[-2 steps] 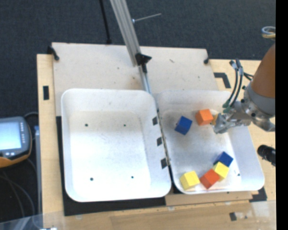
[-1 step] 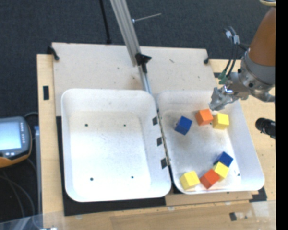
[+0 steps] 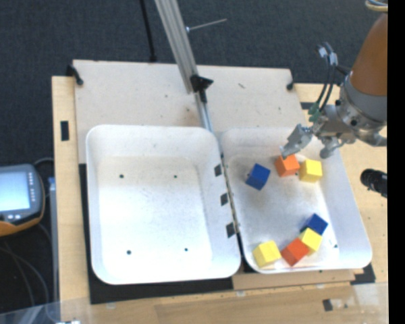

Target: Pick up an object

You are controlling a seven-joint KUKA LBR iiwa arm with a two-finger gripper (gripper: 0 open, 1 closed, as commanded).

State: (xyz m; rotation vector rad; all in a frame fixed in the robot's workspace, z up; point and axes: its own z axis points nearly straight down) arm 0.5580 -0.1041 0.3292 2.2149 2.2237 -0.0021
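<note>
Starting at the left, a white bin (image 3: 155, 201) is seen on the bench (image 3: 64, 181). In the right bin (image 3: 344, 208), a blue cube (image 3: 258, 176), orange cube (image 3: 287, 165) and yellow cube (image 3: 310, 171) lie far. The end effector (image 3: 312, 142) is spread open above the orange cube, grasping nothing.

Just below your pincer (image 3: 313, 144) sit an orange cube (image 3: 287, 165) and a yellow cube (image 3: 310, 171), touching; a blue cube (image 3: 258, 176) lies left, four more cubes (image 3: 295, 246) well below.
</note>
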